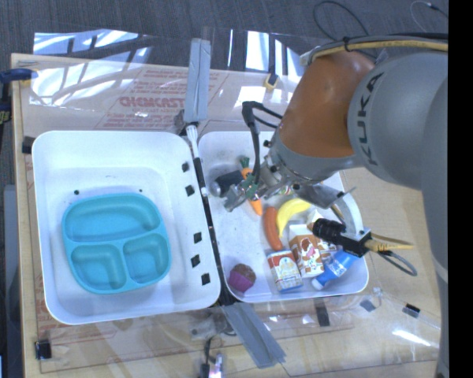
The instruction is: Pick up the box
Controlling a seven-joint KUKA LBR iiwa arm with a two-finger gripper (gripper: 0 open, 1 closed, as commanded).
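Box (284, 271), right bin (355, 278), cardboard-lined bench (142, 101)

Claw (248, 189) fingers unclear (arm-shadowed)

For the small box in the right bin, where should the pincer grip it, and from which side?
Probably from above, across the narrow sides of the box, which lies flat. The second carton and sausage crowd its far end, so the end near the bin wall looks freer.

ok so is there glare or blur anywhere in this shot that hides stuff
In the camera view, window glare streaks the clear plastic sheet behind the two shallow white bins, washing out its red print. The small red-and-white carton box is sharp enough to find, though its print is unreadable. The two-finger gripper sits in the arm's shadow, its details murky.
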